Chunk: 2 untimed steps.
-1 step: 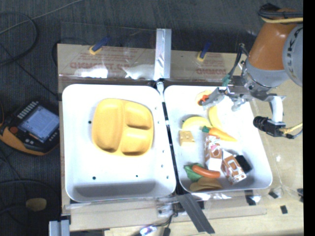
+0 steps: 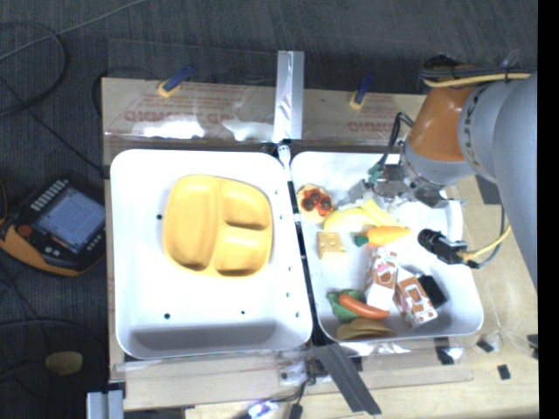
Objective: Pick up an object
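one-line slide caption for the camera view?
KUKA arm's hand low over toy food in the right bin; yellow divided tray sits in the left bin.

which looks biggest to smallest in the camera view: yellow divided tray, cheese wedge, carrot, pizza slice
1. yellow divided tray, by far the largest
2. carrot
3. cheese wedge and pizza slice look about alike; I won't rank them.

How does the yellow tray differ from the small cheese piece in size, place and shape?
The yellow tray is far larger than the cheese piece. The tray lies in the left bin, with no other item in it; the cheese lies among other toys in the right bin. The tray has compartments; the cheese has holes. Both are yellowish.
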Available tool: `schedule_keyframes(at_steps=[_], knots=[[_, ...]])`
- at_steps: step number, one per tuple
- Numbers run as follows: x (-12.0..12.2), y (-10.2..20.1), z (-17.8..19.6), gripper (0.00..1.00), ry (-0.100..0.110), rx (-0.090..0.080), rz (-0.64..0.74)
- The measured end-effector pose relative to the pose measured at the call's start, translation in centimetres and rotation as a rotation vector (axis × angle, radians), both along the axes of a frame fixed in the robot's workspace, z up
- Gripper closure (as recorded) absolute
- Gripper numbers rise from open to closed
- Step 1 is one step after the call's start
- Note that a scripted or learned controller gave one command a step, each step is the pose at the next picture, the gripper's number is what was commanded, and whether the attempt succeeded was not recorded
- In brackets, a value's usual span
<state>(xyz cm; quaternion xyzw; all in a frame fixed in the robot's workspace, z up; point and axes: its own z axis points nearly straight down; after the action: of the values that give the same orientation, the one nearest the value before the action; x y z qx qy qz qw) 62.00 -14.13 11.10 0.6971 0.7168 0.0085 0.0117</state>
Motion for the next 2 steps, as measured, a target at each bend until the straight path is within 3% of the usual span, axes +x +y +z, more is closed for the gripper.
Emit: schedule_keyframes(at_steps=[1,2], knots=[[-0.01,0.00,-0.01,0.00,0.000,0.000,0.000],[0.08,0.10,0.95,1.00,-0.001,0.002,0.001]])
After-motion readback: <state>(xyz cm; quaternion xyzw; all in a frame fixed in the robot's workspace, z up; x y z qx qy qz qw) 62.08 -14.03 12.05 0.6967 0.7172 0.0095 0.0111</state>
